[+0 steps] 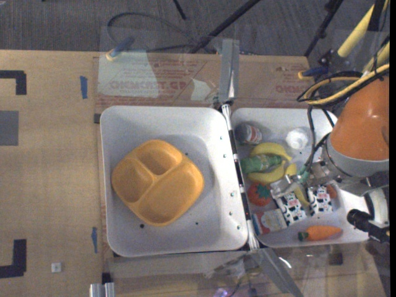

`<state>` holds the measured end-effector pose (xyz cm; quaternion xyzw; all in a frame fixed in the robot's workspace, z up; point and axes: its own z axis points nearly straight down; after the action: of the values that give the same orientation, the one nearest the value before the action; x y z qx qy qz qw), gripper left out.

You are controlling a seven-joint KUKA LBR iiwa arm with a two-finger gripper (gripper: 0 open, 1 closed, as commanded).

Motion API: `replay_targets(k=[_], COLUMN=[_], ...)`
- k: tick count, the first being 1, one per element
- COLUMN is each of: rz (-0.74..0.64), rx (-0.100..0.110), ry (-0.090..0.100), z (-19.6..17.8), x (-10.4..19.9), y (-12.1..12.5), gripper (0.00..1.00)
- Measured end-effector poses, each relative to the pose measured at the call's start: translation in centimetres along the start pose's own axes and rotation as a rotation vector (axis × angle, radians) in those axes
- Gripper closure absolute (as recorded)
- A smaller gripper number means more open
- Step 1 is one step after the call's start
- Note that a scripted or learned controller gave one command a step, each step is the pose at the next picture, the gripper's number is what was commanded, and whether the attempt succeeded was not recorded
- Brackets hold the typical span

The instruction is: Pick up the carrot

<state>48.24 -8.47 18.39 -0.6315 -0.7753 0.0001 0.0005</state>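
Observation:
The carrot (318,232), orange with a small green top at its left end, lies flat near the front edge of the right bin (346,237). My gripper (302,181) hangs over the middle of that bin, above and slightly left of the carrot and well apart from it. It sits just over two cow-patterned milk cartons (291,208) and beside the banana (272,159). Nothing orange shows at the gripper.
The right bin also holds a green bottle (263,163), a red tomato (260,194), a small can (249,133), a white cup (297,139) and a red-and-white carton (270,220). A yellow divided plate (158,181) lies in the left bin (117,129).

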Motion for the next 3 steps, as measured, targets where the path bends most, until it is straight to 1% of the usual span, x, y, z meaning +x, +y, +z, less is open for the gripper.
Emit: replay_targets(k=[1,2,3], rz=[-0.042,-0.399,-0.494], rx=[-0.002,-0.005,-0.004], ry=[-0.001,-0.002,-0.002], z=[0.0,-0.1,4.1], x=[8.4,10.0,13.9], y=[6.1,15.1,21.7], gripper=[0.00,0.00,0.00])
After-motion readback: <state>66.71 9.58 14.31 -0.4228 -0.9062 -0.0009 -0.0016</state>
